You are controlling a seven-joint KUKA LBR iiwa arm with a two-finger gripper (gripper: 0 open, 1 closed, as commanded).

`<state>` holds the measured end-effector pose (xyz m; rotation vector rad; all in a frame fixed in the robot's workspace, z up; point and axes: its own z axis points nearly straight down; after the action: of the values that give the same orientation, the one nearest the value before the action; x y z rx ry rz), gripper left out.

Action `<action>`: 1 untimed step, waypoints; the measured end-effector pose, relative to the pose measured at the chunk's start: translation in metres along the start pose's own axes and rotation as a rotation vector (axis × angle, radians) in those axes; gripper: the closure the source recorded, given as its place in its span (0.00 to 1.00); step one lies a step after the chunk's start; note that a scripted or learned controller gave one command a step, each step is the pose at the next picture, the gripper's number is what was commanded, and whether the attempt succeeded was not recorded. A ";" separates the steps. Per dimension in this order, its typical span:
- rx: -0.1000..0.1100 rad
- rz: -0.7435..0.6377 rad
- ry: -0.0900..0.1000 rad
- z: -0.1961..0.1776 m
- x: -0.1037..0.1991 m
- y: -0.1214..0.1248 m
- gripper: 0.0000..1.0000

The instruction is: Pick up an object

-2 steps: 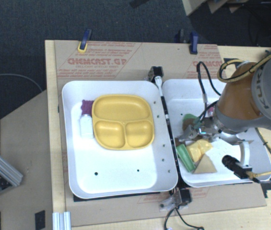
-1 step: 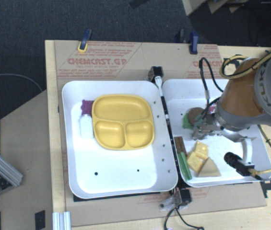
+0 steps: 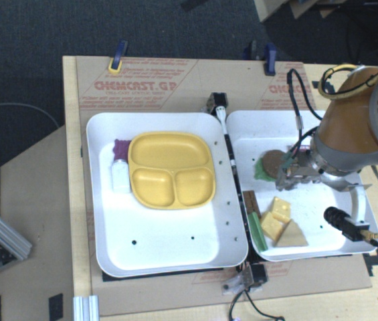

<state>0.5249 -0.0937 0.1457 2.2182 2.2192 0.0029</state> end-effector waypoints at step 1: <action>-0.001 0.000 0.000 -0.043 -0.001 0.000 1.00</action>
<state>0.5244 -0.0950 0.1882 2.2169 2.2189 0.0038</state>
